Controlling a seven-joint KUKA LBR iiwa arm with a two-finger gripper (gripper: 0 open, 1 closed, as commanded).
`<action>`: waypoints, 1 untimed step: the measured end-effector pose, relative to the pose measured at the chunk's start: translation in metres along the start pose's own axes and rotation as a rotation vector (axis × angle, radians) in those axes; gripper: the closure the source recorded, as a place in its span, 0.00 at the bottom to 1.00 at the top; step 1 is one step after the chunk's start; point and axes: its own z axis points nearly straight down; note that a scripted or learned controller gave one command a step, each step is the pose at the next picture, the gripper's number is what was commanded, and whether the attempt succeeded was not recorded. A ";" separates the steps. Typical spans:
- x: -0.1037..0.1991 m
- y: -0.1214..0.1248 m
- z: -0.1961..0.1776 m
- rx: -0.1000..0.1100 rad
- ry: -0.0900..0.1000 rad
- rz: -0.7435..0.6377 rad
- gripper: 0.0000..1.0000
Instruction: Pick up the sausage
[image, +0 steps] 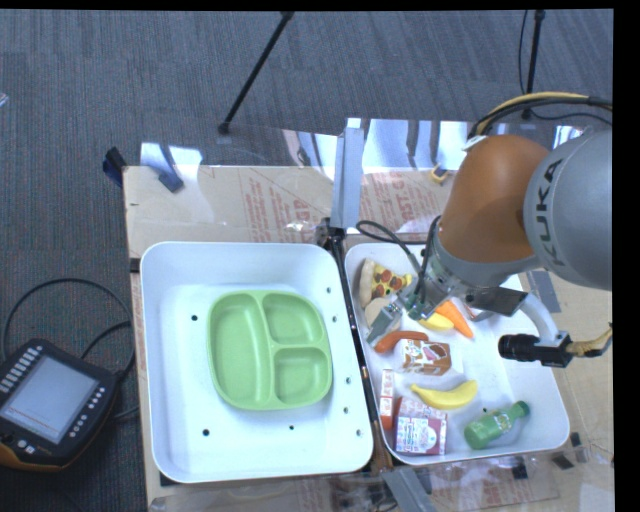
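Observation:
The sausage (397, 341) is a short orange-red curved piece lying in the right white bin (540, 385), near its left wall. My gripper (396, 318) hangs low over the bin's upper left part, its tip just above and touching or nearly touching the sausage's upper end. The sausage still rests on the bin floor. The orange-banded wrist (495, 205) hides the bin's upper middle.
Around the sausage lie a pizza slice (381, 279), a carrot (456, 318), a printed packet (427, 357), a banana (446, 395), a green bottle (495, 424) and small boxes (419, 431). The left bin (170, 300) holds a green divided plate (269, 348).

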 end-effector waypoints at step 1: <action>-0.002 -0.001 -0.009 0.000 0.002 0.008 1.00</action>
